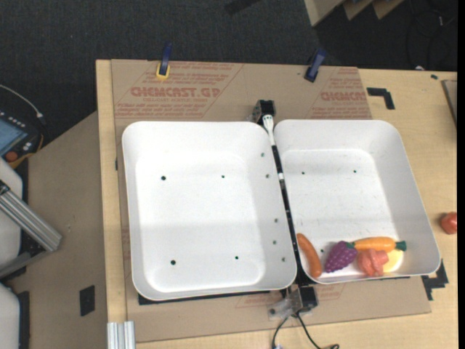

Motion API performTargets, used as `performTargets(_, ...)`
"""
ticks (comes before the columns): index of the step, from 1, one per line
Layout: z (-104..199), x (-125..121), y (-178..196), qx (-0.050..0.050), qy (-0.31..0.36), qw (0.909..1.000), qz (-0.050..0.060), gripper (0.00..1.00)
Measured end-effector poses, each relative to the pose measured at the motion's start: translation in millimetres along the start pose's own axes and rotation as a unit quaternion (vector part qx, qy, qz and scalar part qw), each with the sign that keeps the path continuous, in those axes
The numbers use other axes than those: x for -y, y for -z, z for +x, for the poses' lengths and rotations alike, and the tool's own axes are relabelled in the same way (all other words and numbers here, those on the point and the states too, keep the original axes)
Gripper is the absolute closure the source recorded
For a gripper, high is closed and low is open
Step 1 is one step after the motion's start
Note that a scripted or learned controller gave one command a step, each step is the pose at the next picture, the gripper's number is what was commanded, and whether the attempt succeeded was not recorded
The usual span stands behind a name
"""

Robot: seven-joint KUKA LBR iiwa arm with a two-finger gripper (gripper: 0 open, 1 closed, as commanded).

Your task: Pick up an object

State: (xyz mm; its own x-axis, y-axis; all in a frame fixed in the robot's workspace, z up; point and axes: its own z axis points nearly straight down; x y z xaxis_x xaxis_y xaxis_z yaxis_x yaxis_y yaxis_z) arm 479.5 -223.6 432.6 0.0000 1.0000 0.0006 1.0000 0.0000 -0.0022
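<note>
Several toy foods lie bunched along the near edge of the right bin (pixel 392 151). An orange-brown sausage (pixel 309 255) leans against the bin's near left wall. Right of it sits a purple bunch of grapes (pixel 339 257). An orange carrot with a green tip (pixel 378 244) lies above a red piece (pixel 370 262) and a pale yellow piece (pixel 393 262). The left bin (pixel 145 195) stands beside it.
A small red-orange object (pixel 449 223) lies on the bench right of the right bin. Two blue clamps (pixel 165 62) (pixel 315 65) grip the cardboard sheet at the back. A black divider strip (pixel 278 177) runs between the bins. Cables trail off the near edge.
</note>
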Motion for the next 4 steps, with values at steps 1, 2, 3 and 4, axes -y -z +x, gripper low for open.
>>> performTargets(1,4.8,0.1,-2.2,0.0,0.0,1.0,0.0,1.0)
performTargets(2,-0.4,-0.1,-1.5,0.001,0.0,1.0,-0.002,1.0)
performTargets(3,7.9,0.2,-19.7,0.0,0.0,1.0,0.001,1.0)
performTargets(4,56.4,-0.6,27.7,0.002,0.002,1.0,-0.005,1.0)
